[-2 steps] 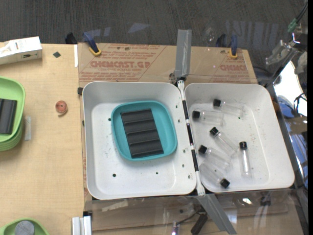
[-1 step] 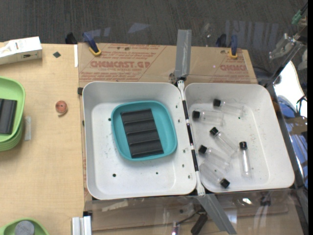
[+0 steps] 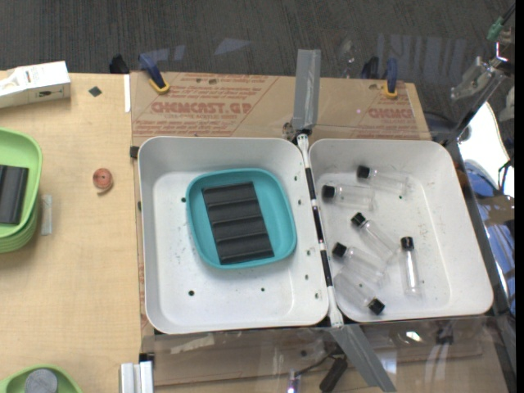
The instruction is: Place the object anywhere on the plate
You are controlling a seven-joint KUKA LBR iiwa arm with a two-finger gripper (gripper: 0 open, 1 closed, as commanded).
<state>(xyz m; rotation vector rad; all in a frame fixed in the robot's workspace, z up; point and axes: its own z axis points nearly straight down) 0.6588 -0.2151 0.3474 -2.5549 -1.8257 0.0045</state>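
Two shallow white bins sit side by side on a workbench (image 3: 70, 293), seen from above at a slant. In the left bin (image 3: 164, 248) lies a teal plate (image 3: 196, 215), square with rounded corners, carrying a dark ridged pad (image 3: 237, 222) across its middle.

The right bin (image 3: 463, 219) holds six clear vials with black caps, all lying on their sides and well apart from the plate. One vial (image 3: 383, 182) lies near the bin's far wall, and a second (image 3: 350, 193) lies close to the divider between the bins. A third (image 3: 373, 234) slants through the middle, a fourth (image 3: 359, 259) lies below it, a fifth (image 3: 409, 270) points toward the near wall, and a sixth (image 3: 359, 291) rests in the near corner area.

Behind the bins, a cardboard sheet (image 3: 213, 101) is held by two blue-and-yellow clamps (image 3: 153, 74). On the bench to the left stand a green tray (image 3: 20, 158), a small pink disc (image 3: 101, 178) and a white box (image 3: 33, 82).
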